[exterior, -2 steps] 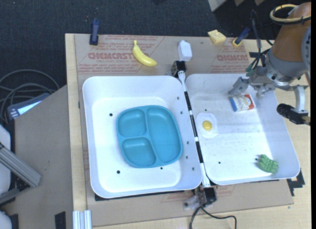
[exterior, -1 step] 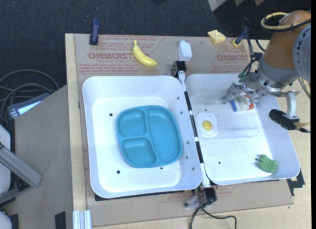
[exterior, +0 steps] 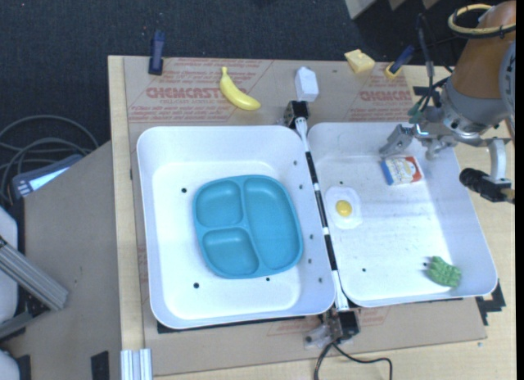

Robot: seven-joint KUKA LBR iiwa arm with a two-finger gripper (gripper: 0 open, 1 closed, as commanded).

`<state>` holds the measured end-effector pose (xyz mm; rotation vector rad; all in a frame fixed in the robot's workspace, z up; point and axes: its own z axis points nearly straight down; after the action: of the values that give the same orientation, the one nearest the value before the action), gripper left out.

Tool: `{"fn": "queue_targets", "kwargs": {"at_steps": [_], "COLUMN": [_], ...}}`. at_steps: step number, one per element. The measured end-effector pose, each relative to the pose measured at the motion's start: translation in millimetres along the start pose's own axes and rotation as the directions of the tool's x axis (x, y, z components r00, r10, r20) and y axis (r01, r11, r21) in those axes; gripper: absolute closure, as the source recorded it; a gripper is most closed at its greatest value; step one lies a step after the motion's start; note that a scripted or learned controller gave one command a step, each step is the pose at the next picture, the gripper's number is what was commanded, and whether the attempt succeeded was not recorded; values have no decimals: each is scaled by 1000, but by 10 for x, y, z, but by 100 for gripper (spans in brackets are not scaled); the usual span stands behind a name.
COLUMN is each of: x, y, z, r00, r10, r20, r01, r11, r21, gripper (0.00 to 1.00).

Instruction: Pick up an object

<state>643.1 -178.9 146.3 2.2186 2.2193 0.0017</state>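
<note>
In the right bin (exterior: 458,231) lie three things. A small white carton (exterior: 401,171) with blue and red print is near the far side. A toy fried egg (exterior: 344,207) rests by the left wall, and a green broccoli piece (exterior: 443,272) sits in the near right corner. My gripper (exterior: 413,142) hangs just beyond and above the carton, at the bin's far edge. Its two grey fingers (exterior: 395,142) stand spread apart and open, with nothing between them.
A blue divided plate (exterior: 245,225) fills the middle of the left bin (exterior: 164,165). On the board behind the bins lie a yellow banana (exterior: 237,92), a white block (exterior: 306,83), a yellow wedge (exterior: 359,61) and a blue clip (exterior: 155,52).
</note>
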Motion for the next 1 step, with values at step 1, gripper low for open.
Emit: {"fn": "queue_targets", "kwargs": {"at_steps": [1], "x": [283], "y": [-81], "z": [569], "r00": [1000], "r10": [1], "r20": [3], "r01": [-1], "r11": [1000], "r21": [-4], "gripper": [0]}}
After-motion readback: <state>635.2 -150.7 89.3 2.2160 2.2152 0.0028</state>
